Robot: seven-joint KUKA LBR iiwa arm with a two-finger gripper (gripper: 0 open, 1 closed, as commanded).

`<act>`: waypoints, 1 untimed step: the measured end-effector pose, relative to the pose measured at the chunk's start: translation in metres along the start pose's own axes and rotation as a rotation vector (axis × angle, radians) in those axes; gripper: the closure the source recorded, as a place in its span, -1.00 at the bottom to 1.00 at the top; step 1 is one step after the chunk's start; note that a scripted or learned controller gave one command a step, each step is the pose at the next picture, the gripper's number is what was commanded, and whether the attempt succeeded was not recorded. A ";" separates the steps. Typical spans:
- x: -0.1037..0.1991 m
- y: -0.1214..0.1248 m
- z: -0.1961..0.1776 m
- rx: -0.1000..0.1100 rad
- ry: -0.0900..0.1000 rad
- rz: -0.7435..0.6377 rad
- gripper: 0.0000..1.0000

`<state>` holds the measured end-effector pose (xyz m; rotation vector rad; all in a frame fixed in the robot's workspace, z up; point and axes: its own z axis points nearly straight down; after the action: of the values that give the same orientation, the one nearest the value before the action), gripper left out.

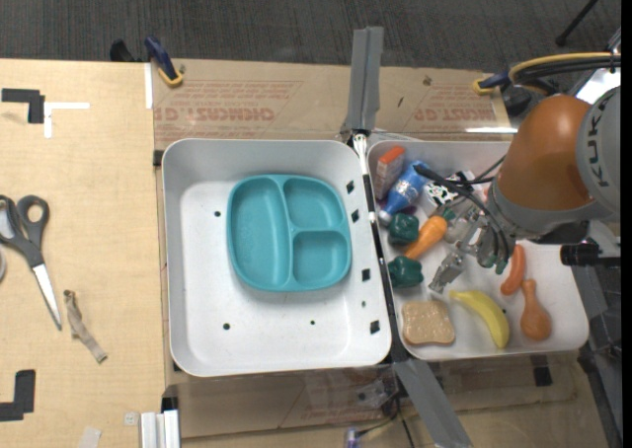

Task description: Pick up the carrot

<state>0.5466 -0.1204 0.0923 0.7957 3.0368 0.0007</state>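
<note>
tool (456, 263) hovering by carrot (427, 237) in the right bin (563, 339), fingers apart, carrot not yet grasped.

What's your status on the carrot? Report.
Gripper low in right bin, beside carrot. Carrot not gripped. Green toys crowd its left.

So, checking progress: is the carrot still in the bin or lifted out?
In the bin: the carrot lies among toys in the right bin, beside the gripper.
</note>
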 end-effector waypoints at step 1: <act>-0.028 0.034 -0.003 0.012 -0.008 -0.061 -1.00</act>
<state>0.5878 -0.1051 0.0950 0.7014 3.0554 -0.0212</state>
